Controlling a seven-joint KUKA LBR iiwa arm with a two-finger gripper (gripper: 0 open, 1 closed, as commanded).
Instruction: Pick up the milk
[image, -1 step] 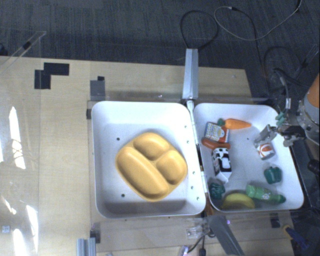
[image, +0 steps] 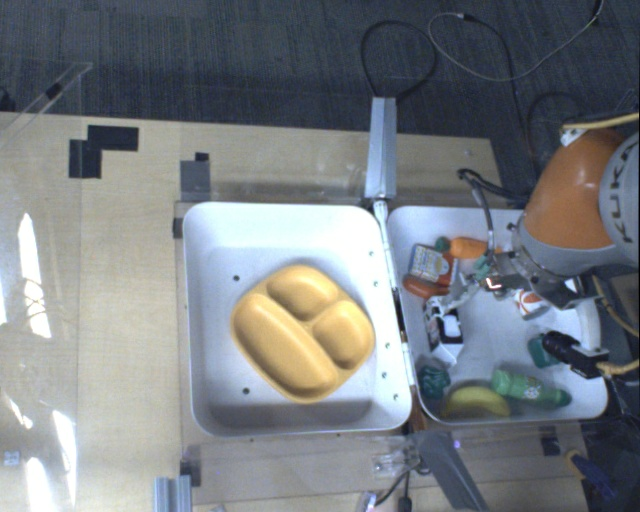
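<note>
The milk looks like the small pale carton (image: 428, 262) with a greenish label, lying at the upper left of the right bin (image: 590, 400). My gripper (image: 476, 283) hangs low over the bin's upper middle, just right of the carton and a little nearer the camera. The grey wrist with its orange band (image: 568, 200) rises behind it at the right. An orange piece (image: 466, 246) lies right of the carton, and a red-orange piece (image: 420, 286) lies just below it. Nothing can be seen held in the gripper.
A black-and-white item (image: 444, 326) lies below the gripper by the bin's left wall. A teal piece (image: 433, 380), a banana (image: 476, 402) and a green bottle (image: 527, 388) line the front edge. A dark green object (image: 553, 347) lies right. The left bin (image: 215, 240) holds a yellow bun-shaped loaf (image: 303, 328).
</note>
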